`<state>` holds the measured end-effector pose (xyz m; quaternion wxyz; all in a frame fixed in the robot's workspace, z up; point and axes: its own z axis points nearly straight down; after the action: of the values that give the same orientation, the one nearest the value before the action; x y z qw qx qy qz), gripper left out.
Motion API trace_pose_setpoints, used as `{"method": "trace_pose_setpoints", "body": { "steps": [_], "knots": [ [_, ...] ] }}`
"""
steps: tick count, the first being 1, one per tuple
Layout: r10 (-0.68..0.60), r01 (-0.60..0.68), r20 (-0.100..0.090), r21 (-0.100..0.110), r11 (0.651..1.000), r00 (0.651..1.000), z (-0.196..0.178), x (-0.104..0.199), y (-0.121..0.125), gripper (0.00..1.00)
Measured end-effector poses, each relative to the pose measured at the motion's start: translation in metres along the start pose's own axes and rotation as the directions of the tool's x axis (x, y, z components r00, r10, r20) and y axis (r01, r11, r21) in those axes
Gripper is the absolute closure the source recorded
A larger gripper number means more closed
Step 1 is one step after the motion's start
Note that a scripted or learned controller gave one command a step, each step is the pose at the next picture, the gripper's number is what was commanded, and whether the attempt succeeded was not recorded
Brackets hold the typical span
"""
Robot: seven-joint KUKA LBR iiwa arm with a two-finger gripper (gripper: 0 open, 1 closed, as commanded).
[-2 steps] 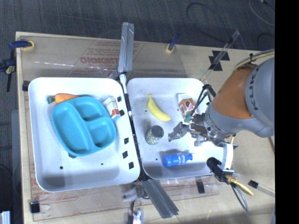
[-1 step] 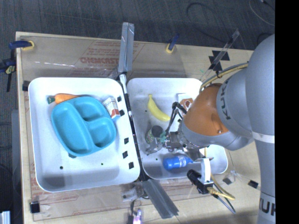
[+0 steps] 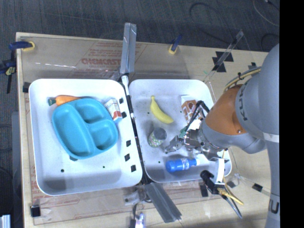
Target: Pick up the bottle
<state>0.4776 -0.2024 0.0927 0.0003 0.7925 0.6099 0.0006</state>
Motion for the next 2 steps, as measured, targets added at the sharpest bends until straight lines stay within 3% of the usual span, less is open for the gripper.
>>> {"method": "trace_pose_setpoints", "body": {
  "steps": [1, 2],
  "knots": [
    [0.315, -0.315, 0.0, 0.0, 0.949, 0.949, 0.0005, 0.0165, -0.0045, 0.0],
    [0.243, -0.242, -0.002, 0.006, 0.97, 0.97, 0.0012, 0.0228, -0.0067, 0.0]
  ]
}}
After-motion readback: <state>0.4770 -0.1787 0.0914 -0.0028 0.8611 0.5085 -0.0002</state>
